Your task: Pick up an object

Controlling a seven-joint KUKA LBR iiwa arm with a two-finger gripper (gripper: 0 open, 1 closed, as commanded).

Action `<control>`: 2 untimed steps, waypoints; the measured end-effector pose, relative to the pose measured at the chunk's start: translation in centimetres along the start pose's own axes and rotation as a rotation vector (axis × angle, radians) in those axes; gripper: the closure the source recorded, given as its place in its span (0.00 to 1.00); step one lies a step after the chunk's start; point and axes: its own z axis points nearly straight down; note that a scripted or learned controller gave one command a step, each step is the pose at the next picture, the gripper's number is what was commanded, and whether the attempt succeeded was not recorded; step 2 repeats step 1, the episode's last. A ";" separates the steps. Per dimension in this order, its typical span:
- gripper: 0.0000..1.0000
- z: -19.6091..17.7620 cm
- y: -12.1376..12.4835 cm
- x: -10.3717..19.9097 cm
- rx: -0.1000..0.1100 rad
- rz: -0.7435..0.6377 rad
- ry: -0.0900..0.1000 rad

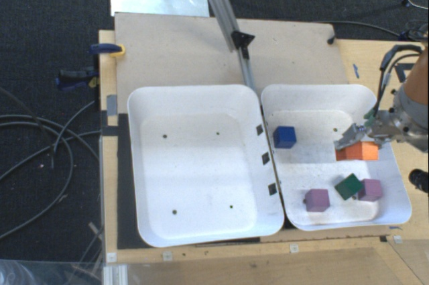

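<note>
Orange block (358,152) sits in right bin (315,99), end effector (354,138) right over it, finger spread unclear, can't tell. Step: closing in to grasp. Next needs descent, then pinch.

Robot arm (412,109) at right edge of frame: grey wrist housing, orange band above it, black cables looping along its upper side.

no readable text, labels, brands or numbers on anything in view.
</note>
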 end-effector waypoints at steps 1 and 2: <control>1.00 2.5 -1.4 7.7 0.006 -0.005 0.004; 1.00 2.5 -1.4 7.7 0.006 -0.005 0.004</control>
